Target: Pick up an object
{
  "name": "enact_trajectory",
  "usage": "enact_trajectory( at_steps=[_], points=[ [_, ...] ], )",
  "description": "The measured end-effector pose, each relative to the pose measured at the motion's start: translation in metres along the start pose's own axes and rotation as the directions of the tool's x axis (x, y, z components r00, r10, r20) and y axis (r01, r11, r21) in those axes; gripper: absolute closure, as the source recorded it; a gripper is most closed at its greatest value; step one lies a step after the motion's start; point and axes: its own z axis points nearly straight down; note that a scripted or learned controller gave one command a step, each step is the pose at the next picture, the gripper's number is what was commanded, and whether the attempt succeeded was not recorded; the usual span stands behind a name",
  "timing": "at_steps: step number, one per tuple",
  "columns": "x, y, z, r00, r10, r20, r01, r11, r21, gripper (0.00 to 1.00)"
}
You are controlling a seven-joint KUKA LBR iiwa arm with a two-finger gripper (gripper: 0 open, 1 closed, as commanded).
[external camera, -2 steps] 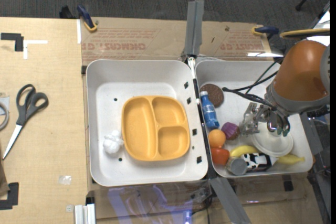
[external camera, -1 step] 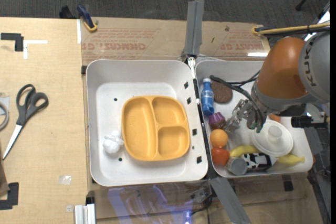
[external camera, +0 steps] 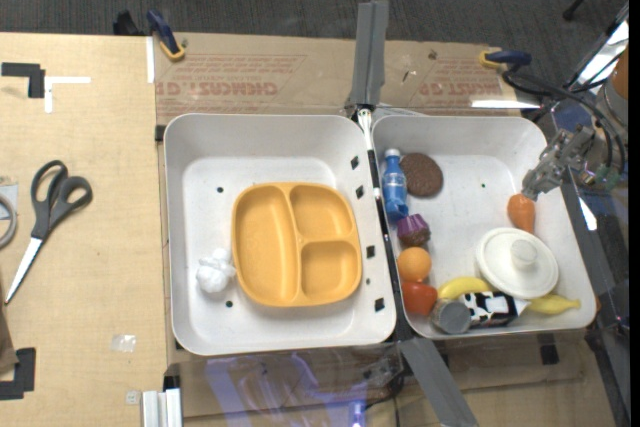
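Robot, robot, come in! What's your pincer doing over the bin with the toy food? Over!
Pincer at right bin's right wall, just above the carrot. Nothing seen held. White lid and banana close below carrot.

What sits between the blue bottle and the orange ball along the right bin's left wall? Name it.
In the camera view, a small purple object lies between the blue bottle above and the orange ball below, against the right bin's left wall.

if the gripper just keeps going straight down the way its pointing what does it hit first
Most likely the carrot. The gripper points down and slightly left in the right bin, and the carrot's top sits just beyond its tip. Height above it is hard to judge from this slanted view.
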Motion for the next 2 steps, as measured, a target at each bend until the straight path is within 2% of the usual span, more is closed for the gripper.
enact_trajectory(
  at_steps=[1, 2],
  points=[
    [0.067, -0.020, 0.133, 0.993, 0.117, 0.014, -0.117, 0.993, -0.008, 1.00],
    [0.005, 0.076, 0.151, 0.970, 0.245, -0.002, -0.245, 0.970, 0.000, 1.00]
  ],
)
